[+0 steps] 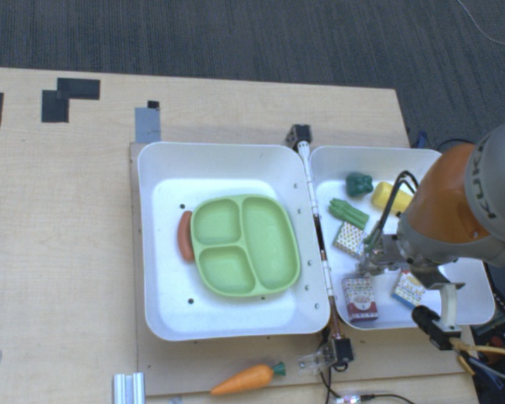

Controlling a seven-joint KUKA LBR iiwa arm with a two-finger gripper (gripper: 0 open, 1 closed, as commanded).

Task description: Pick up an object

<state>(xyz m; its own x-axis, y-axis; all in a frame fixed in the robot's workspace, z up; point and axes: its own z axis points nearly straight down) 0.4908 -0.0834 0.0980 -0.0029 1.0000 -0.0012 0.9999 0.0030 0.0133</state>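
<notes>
Over in the right bin (480, 305) from the camera view, my gripper (372, 262) hangs low above a small flat packet with a red label (360, 300), which lies near the front wall. That packet looks like my likeliest pick. I'd guess it's light, thin and a bit crinkly, probably slick too, so it could slide or buckle. I'd pinch it across its narrow width near the middle, not by a corner. Whether the jaws are apart or together, I honestly can't tell; the wrist hides them.

Same bin also has a checkered packet (349, 239) just behind the gripper, a blue-and-white packet (407, 290) off to its right, a green ridged piece (348, 211), a darker green toy (358, 183) and a yellow block (389, 195) partly behind the arm. Fairly crowded, so neighbours could get nudged.

The left bin (164, 225) holds a green divided plate (244, 245), its three compartments bare, with a toy sausage (185, 236) touching its left rim.

Out on the desk (59, 251), a toy carrot (246, 380) lies in front of the bins.
</notes>
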